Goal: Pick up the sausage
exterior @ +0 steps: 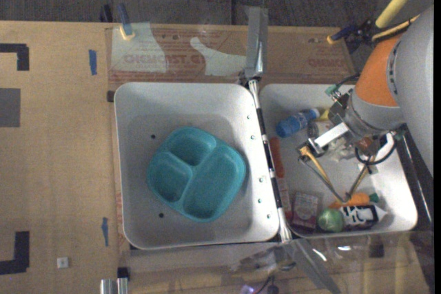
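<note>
The arm (pixel 406 89) comes in from the right and hangs above the right bin (pixel 406 213). The left bin (pixel 138 107) holds one teal divided plate (pixel 198 173) with three compartments. Between the two bins runs a metal divider rail (pixel 265 155).

The gripper (pixel 342 188) points down into the right bin, and its two long thin fingers (pixel 321 173) are spread wide, like an open V, with nothing between them. The tips come close together above the front corner of the bin.

The sausage (pixel 275 155) is, I think, the slim orange-red stick that lies along the left wall of the right bin, just beside the rail (the view is blurred there, so this is my reading and not a sure one). It is well apart from the fingertips.

Other things in this bin: a blue bottle (pixel 297 123) near the back, a small pink packet (pixel 306 207), a green ball (pixel 331 219), and a black-and-white carton (pixel 358 215) with an orange piece (pixel 353 200) touching it.

I judge the sausage to be light, smooth and a little slippery. The best hold is at its middle, across the narrow width. The wall is very close, so one finger has little room on that side.
</note>
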You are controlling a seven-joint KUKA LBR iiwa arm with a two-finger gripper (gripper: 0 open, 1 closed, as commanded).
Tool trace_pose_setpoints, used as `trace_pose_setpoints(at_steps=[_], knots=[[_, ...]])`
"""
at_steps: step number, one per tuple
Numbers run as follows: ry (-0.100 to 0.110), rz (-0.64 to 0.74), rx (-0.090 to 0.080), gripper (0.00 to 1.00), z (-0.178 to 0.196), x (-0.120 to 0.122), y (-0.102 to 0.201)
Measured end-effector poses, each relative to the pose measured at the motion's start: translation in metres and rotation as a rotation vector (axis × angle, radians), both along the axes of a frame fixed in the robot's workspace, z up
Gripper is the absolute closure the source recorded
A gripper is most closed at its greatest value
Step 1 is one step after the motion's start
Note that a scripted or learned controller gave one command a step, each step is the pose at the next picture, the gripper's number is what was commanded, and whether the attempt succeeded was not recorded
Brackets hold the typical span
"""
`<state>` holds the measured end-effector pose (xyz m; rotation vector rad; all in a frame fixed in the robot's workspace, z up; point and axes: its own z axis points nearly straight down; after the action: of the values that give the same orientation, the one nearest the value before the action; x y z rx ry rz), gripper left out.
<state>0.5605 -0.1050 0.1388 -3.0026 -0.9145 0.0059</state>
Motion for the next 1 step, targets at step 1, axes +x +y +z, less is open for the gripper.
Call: trace_pose_setpoints(at_steps=[1], knots=[[-0.005,0.371,-0.001,1.00,0.0458,0.0468,0.0673]])
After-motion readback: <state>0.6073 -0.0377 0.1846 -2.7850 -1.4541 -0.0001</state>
